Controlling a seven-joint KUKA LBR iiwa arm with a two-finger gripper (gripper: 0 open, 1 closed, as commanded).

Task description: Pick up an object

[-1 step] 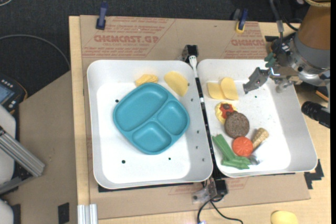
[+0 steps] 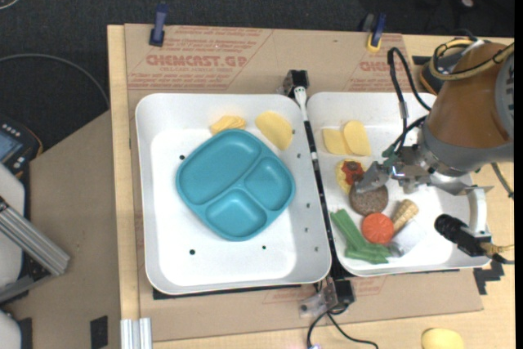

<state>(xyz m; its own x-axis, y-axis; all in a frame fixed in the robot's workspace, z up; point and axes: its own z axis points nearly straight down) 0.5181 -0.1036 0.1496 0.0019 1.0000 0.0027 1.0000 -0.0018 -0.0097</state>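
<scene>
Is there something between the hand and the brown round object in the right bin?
Nothing visible. The hand is directly above the brown round object, at its upper edge. Neighbours crowd it: a red-yellow item above-left, a tomato below.

two bins sit side by side on the worktop [image 2: 204, 61]. in the left bin [image 2: 163, 257] a divided tray [image 2: 235, 184] lies in the middle, with two food pieces [image 2: 227, 124] [image 2: 275, 127] behind it. in the right bin [image 2: 425, 257], two flat slices [image 2: 346, 139] lie at the back; in front of them a round patty [image 2: 369, 198], then a tomato [image 2: 377, 228] between a bean pod [image 2: 356, 239] on its left and a cone [image 2: 404, 213] on its right. the pincer [image 2: 391, 173] hangs just behind the patty.
</scene>
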